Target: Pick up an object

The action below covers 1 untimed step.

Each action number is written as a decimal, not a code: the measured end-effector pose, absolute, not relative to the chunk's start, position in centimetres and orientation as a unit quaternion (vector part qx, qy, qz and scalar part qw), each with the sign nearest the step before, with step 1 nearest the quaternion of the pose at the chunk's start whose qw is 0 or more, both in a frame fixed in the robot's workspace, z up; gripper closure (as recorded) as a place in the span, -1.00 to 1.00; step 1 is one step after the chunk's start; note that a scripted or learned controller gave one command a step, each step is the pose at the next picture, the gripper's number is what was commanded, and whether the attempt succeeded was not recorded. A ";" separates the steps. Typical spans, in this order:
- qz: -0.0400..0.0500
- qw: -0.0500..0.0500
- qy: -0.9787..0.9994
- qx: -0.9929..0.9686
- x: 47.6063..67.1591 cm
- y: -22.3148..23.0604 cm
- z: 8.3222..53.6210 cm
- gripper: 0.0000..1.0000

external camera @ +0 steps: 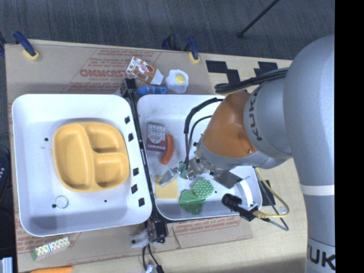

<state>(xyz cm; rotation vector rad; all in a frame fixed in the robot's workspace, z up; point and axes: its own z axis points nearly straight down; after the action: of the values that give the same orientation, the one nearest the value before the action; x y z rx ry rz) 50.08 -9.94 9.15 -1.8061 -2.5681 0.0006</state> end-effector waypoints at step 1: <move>0.001 0.001 -0.789 -0.614 51.4 -10.1 9.2 -1.00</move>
<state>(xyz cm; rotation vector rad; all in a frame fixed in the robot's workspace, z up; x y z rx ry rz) 51.37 -10.08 9.16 -1.9279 -2.4789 0.0018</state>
